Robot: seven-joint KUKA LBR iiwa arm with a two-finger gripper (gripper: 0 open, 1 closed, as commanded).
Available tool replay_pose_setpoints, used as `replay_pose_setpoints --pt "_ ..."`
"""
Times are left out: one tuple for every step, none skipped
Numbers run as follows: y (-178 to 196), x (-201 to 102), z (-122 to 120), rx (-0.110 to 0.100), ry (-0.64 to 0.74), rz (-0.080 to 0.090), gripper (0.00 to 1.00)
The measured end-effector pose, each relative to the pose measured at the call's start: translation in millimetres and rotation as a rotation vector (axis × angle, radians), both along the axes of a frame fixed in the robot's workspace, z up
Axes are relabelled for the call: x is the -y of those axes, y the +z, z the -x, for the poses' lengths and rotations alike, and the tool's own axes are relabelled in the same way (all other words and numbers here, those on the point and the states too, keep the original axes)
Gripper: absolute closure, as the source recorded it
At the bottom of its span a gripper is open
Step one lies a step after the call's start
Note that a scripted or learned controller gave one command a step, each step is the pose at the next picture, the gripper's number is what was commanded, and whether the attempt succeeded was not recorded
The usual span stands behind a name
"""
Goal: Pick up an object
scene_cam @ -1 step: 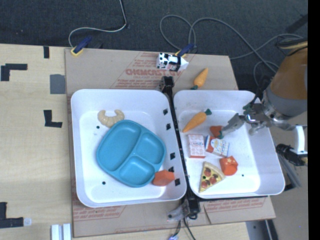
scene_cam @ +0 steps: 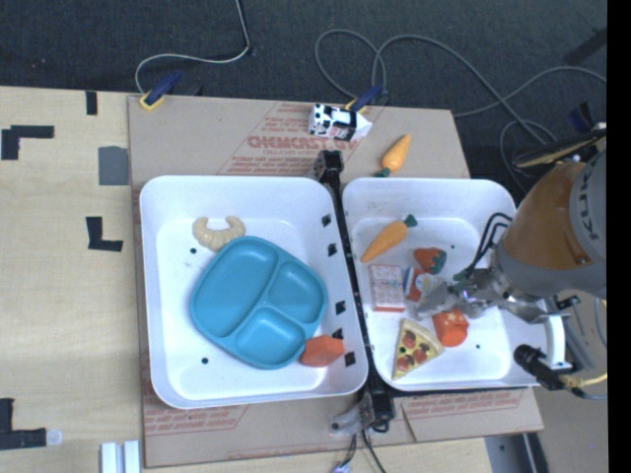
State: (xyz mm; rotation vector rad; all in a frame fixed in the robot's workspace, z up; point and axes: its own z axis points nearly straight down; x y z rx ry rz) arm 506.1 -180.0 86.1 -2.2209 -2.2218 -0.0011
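Low in the right bin [scene_cam: 493,200], the gripper [scene_cam: 441,302] hangs among crowded toys; whether its fingers are apart or together cannot be told. A tomato [scene_cam: 451,327] lies just beside it, a pizza slice [scene_cam: 414,349] next to that near the front wall, and a red piece [scene_cam: 429,259] and a card [scene_cam: 387,287] sit close on its left. A carrot [scene_cam: 384,241] lies further back, with bare floor toward the back right corner. In the left bin [scene_cam: 158,264], a blue plate [scene_cam: 258,302] fills the middle, an orange piece [scene_cam: 320,351] touching its front edge and a tan ring [scene_cam: 217,231] behind. Another carrot [scene_cam: 395,154] lies on the surface [scene_cam: 59,294] behind the bins.
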Motion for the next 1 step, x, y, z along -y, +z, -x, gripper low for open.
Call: replay_pose_setpoints --pt "10.0 0.9 -1.0 0.004 0.0 0.004 1.0"
